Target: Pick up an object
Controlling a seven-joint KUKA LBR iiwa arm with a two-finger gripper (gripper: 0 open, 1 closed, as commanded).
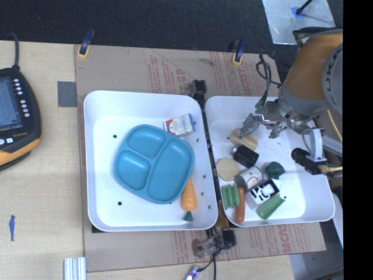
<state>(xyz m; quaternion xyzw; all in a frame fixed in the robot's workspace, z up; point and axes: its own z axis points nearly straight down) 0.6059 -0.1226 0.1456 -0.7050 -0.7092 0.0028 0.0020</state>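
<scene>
The left bin (99, 156) holds a blue plate (152, 163), a small carton (179, 124) and a carrot (187, 198). In the right bin (315, 206) lie a tan piece (243, 140), black block (245, 156), round disc (227, 168) and more. The gripper (256, 121) hangs just above the tan piece, fingers apart, holding nothing.

A pale wooden counter (46, 197) carries a brown cardboard sheet (140, 69) held by clamps; dark carpeted floor (145, 7) lies beyond.

wooden bench (46, 203): cardboard sheet (145, 74), two white bins on it, pendant (14, 115) at left edge.
</scene>
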